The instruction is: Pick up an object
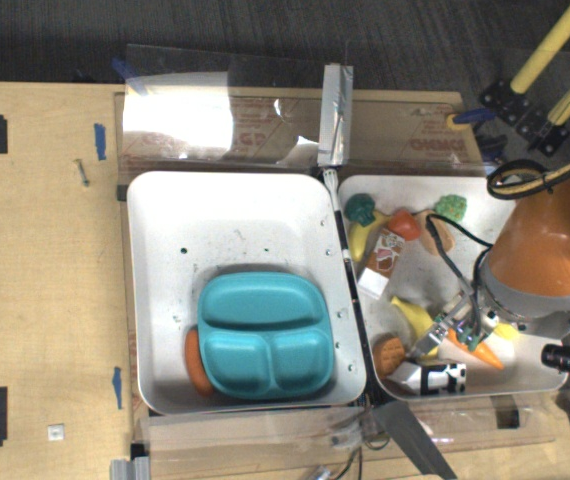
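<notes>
Low over the right bin [525, 386], the hand [452, 326] is seen among toys, beside a carrot [475, 350]; its state cannot be told

Glossy teal plastic tray [263, 334], smooth white plastic bins [155, 268], matt wooden bench [35, 298]

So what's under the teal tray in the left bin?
An orange thing pokes out from under the teal tray at its lower left edge, resting on the floor of the left bin. The tray covers most of it, so what it is cannot be told.
</notes>
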You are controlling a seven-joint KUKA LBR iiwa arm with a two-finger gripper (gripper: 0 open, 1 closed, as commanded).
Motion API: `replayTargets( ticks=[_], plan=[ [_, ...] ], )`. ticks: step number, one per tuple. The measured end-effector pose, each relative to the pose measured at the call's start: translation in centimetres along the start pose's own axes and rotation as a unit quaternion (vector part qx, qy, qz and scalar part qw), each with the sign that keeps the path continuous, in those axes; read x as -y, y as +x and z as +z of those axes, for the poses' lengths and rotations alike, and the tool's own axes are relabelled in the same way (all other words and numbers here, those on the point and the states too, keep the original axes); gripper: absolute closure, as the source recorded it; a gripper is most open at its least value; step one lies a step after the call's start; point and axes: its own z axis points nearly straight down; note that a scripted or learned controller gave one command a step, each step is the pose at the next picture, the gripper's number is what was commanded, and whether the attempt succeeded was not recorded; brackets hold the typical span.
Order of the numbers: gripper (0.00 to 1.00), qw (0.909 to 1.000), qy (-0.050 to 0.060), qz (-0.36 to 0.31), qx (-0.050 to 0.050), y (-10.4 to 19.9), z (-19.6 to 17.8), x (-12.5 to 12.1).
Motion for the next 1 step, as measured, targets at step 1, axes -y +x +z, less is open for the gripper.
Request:
replayTargets(
  ticks=[1],
  plan=[
    [0.0,1.0,-0.002,-0.004,0.003,1.04,-0.1,-0.85]
  ],
)
